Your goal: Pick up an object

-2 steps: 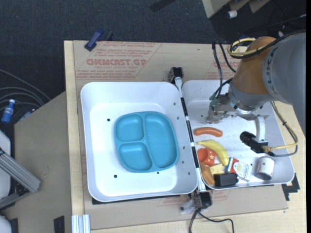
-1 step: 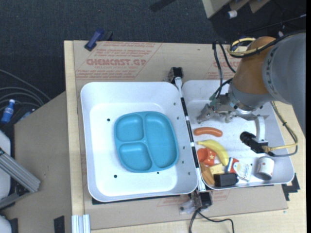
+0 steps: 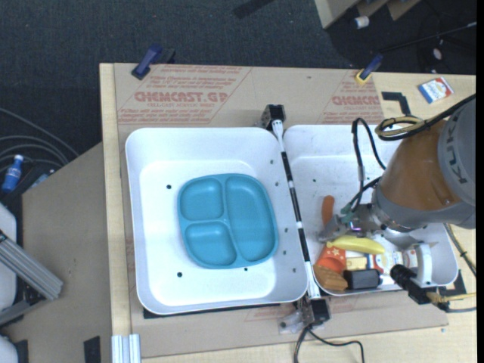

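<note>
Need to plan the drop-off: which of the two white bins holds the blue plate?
The left shallow white bin: the blue three-compartment plastic plate lies in it. The right bin holds small food items instead.

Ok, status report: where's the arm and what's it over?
Gripper low in right bin, over the clutter. Banana and orange stick beside it, nothing seen held. Blue plate alone in left bin.

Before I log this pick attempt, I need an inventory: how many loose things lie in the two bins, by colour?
Blue: 1, divided plate
Orange: 1, carrot-like stick
Yellow: 1, banana
Red: 1, round item
Brown: 1, round item
Black: 1, block
Total: 6 that I can tell apart
</note>
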Controlling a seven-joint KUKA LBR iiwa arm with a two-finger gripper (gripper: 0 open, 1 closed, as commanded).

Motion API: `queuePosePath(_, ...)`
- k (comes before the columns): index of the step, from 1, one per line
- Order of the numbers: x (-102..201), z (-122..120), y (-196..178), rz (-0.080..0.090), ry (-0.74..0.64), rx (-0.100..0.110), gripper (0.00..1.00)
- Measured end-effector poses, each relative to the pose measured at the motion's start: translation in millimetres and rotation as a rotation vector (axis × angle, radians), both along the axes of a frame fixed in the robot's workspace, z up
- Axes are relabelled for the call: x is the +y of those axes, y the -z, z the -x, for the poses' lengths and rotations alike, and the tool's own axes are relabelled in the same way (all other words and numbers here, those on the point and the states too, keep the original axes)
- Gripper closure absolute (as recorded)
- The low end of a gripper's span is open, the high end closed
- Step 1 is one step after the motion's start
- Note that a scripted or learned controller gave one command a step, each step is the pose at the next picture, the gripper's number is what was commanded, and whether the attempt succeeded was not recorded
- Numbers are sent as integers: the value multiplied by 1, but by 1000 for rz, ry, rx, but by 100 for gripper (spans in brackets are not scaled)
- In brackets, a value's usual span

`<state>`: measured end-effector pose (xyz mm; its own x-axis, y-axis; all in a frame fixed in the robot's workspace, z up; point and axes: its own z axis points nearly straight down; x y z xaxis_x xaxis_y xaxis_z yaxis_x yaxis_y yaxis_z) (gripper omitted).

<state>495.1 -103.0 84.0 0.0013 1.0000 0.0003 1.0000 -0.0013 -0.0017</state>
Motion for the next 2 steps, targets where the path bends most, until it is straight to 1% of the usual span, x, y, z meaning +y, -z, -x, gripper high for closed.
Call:
queuePosePath(1, 0, -1, -10, 0, 0, -2, 100)
queuePosePath(2, 32, -52, -101, 0, -3, -4, 100)
